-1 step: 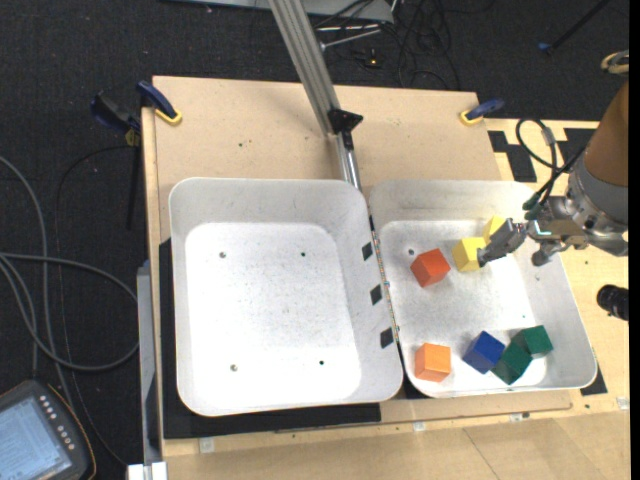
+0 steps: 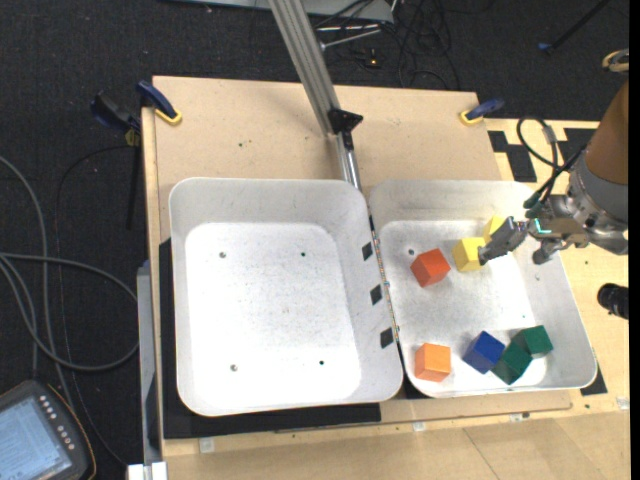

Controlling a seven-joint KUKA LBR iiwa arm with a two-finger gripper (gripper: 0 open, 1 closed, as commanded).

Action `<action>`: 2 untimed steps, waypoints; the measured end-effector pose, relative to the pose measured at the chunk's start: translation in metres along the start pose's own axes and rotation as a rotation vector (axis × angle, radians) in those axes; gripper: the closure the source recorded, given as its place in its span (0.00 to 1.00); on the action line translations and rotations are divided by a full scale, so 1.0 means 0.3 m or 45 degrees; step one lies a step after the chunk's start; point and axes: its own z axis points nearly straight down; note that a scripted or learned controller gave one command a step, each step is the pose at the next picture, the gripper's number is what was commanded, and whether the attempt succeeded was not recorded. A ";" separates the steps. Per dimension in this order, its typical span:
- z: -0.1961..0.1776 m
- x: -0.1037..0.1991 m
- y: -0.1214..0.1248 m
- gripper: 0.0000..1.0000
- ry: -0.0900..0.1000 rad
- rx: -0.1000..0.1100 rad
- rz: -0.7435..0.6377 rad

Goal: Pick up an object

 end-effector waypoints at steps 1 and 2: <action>0.157 0.015 -0.024 0.00 0.001 0.005 0.001; 0.345 0.051 -0.027 0.00 0.003 0.008 0.001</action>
